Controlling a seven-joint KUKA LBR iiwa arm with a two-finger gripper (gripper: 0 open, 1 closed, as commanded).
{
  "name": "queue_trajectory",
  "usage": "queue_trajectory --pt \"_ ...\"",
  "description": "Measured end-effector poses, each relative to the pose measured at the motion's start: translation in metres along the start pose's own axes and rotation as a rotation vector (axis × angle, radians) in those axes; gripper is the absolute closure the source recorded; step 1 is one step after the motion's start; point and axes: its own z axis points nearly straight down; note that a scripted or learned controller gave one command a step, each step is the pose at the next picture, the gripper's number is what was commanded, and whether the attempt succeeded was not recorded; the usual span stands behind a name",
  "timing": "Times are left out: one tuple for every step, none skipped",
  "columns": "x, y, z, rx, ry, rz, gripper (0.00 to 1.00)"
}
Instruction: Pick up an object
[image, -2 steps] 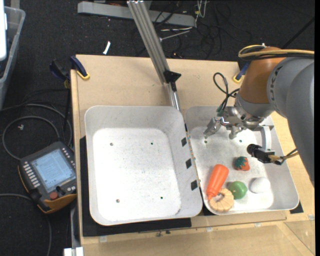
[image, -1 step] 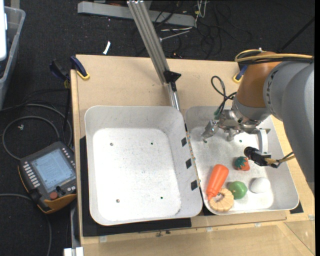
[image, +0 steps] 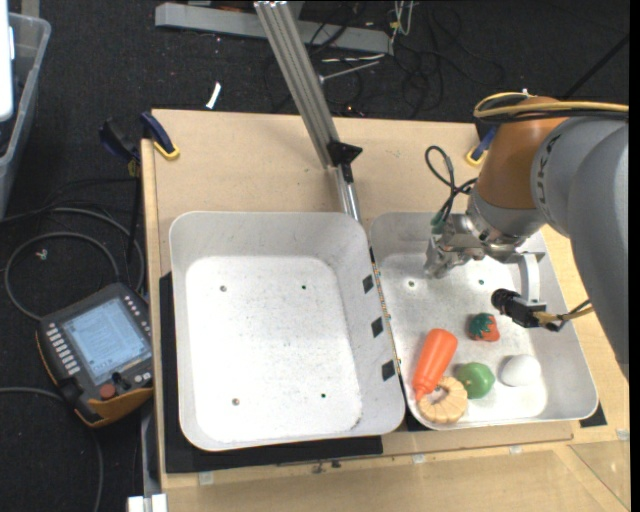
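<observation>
In the right bin (image: 400, 245) lie an orange carrot (image: 434, 360), a tan corn-like piece (image: 444, 401), a green round object (image: 475, 379), a white egg-shaped object (image: 519, 371) and a small red and green object (image: 484, 327). My gripper (image: 440, 262) hangs over the bin's back left part, above bare floor. It is well apart from the objects, which sit toward the front. Nothing shows between its fingertips.
The left bin (image: 190, 240) sits beside the right one on the wooden bench (image: 250, 160). A metal pole (image: 305, 85) slants down to the bins' shared back edge. A black cable connector (image: 505, 300) hangs from the wrist over the right bin. A teach pendant (image: 95, 345) lies on the floor at left.
</observation>
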Motion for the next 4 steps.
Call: queue_trajectory --pt "0.005 0.004 -0.044 -0.004 0.0 -0.003 1.0" --pt "0.006 0.014 -0.092 -0.005 0.0 -0.004 1.0" --pt "0.006 0.015 -0.109 -0.002 0.0 -0.003 1.0" --pt "0.059 -0.002 -0.102 0.003 0.002 -0.008 1.0"
